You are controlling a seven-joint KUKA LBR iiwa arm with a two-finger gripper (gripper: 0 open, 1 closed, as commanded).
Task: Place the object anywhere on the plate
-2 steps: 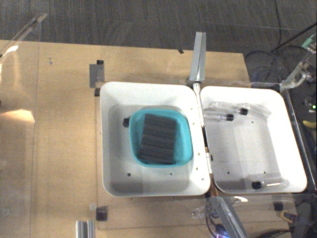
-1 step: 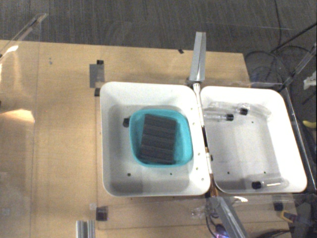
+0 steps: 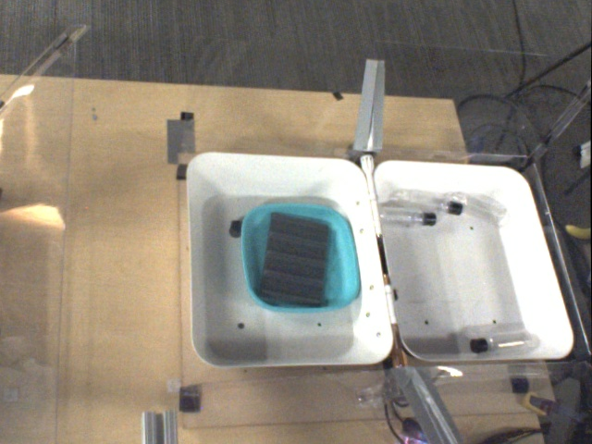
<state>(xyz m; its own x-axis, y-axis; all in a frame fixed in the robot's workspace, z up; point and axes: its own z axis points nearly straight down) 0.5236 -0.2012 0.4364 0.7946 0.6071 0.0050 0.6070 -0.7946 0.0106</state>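
We're looking down on the bench now, and the turquoise plate draws our eye first: a rounded-square dish lying flat on the floor of the left bin.

The object is right on that plate. It's a dark, charcoal-grey rectangular block with a matte surface, and we can make out a row of ridges running across its short width, stacked one after another down its length. It lies flat, its long side running from the far rim of the plate to the near rim, turned a touch off square. Turquoise shows all around it, widest on the plate's right side and narrower on the left.

Just off the plate's far left corner we spot a small black knob on the bin floor.

To the right of the plate, past the seam where the bins meet, sits the right bin. In it we see a clear tube with a black tip at the far end, and another clear black-tipped piece at the near edge, both well apart from the plate.

As for the gripper, we cannot tell its state.
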